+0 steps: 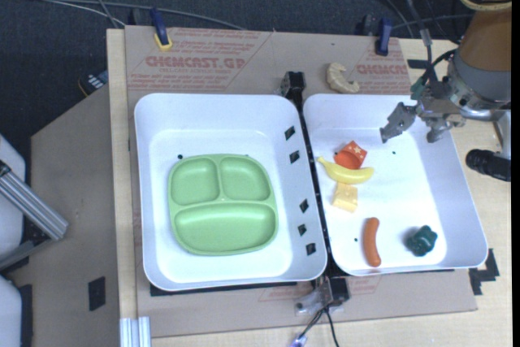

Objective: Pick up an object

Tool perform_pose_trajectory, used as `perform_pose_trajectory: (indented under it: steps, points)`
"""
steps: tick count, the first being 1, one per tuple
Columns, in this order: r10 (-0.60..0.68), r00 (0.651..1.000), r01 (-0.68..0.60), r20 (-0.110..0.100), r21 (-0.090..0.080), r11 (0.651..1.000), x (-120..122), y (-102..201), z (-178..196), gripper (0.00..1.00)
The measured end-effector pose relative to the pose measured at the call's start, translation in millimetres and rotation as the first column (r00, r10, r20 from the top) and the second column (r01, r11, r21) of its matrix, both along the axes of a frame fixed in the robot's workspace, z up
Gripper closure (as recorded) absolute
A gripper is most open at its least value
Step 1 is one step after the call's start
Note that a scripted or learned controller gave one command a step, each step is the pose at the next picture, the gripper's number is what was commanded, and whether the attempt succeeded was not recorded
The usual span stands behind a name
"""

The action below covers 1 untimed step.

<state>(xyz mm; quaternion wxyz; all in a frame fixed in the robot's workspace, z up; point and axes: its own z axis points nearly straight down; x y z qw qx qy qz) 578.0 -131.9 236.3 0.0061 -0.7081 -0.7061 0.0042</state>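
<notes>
The two-finger gripper (416, 126) hangs over the upper right of the right-hand white bin (455, 199), its jaws spread apart with nothing between them. No object has been chosen by contact yet; all the candidates lie lower in that bin. A small red block (352, 153), a curved yellow banana-shaped toy (348, 171) and a pale yellow wedge (347, 197) sit bunched together near the bin's left wall, touching or nearly so. An orange sausage-shaped toy (371, 241) lies alone at lower centre, and a dark green lumpy piece (421, 240) sits at lower right, close to the rim.

The sausage looks the cleanest target: bare floor all around it, so the fingers could straddle its narrow width without nudging neighbours. The clustered three would likely shift one another under a closing grasp. The green piece leaves little room beside the sloping wall. In the left-hand bin (154, 134) a light green divided plastic tray (222, 203) rests, well apart from the work.
</notes>
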Motion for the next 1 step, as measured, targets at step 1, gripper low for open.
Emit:
perform_pose_trajectory:
  steps: [1]
  points:
    - [0.003,1.000,-0.003,0.014,-0.002,1.000,2.5,0.2,7.3,0.00]
